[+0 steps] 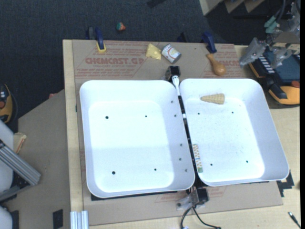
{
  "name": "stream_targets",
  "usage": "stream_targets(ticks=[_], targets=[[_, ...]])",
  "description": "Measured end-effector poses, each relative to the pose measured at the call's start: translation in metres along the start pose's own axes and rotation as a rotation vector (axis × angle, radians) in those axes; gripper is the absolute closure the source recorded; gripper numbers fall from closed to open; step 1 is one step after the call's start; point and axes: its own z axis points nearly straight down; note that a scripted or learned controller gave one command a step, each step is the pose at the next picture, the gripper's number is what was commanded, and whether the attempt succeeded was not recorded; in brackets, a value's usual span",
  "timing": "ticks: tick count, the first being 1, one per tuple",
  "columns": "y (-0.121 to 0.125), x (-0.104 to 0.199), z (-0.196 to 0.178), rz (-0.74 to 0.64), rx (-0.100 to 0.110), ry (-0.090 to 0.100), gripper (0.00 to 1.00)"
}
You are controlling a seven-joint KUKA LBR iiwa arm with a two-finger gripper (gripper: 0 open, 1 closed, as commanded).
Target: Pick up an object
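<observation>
The arm's grey metal end effector sits at the upper right, beyond the far corner of the right bin and above the desk, well apart from the bin's contents (whether it is open or closed cannot be told). An ice-cream cone lies on its side near the right bin's far wall, tip pointing left. The left bin sits beside it. Behind the bins, on the cardboard, lie a yellow wedge, a small white box and a brown pear-shaped toy.
</observation>
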Motion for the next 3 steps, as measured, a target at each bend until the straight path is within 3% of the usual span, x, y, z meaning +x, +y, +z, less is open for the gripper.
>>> stream_targets(ticks=[1,2,3], targets=[[-0.001,-0.004,0.0,0.007,0.015,-0.001,1.0],[-0.055,-0.104,-0.011,0.018,0.02,-0.001,1.0],[-0.099,-0.058,-0.018,0.006,0.022,0.004,1.0]])
